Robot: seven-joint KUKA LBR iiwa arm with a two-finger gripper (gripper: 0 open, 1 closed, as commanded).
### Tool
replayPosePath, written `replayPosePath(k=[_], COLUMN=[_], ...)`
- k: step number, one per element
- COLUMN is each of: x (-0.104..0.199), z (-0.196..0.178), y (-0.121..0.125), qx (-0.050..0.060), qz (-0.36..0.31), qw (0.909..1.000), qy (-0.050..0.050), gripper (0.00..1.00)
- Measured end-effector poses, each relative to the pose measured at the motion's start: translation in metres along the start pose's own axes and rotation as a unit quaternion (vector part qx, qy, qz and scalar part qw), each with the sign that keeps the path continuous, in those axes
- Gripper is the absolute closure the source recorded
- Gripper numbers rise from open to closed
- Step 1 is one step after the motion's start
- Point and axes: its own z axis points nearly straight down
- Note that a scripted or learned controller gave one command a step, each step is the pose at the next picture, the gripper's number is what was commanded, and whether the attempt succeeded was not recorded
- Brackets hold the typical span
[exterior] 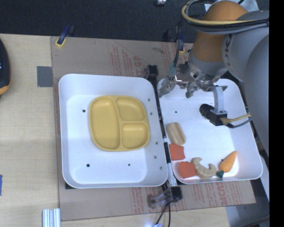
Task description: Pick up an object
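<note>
claw (187, 86) hangs over right bin's (248, 126) far-left corner, holding nothing; finger spread cannot be told. bread roll (176, 133) lies nearer, long axis near-far.

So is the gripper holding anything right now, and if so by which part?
Nothing looks held. The gripper hangs over the far end of the right bin, apart from the bread roll and carrot.

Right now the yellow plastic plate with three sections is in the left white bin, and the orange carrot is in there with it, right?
Not quite. The camera view shows the yellow plastic plate with three sections in the left white bin, but the orange carrot lies in the right white bin, near its front right corner.
</note>
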Motion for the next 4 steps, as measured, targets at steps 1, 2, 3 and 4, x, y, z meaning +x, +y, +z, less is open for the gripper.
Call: replayPosePath(k=[1, 2, 3, 4], x=[-0.012, -0.007, 0.002, -0.007], z=[0.0, -0.001, 0.0, -0.002], y=[-0.09, 0.03, -0.059, -0.144], qx=[0.008, -0.002, 0.008, 0.008], qz=[0.003, 0.0, 0.003, 0.003], qw=[1.0, 1.0, 1.0, 1.0], qy=[0.0, -0.001, 0.001, 0.001], gripper=[0.0, 0.0, 0.0, 0.0])
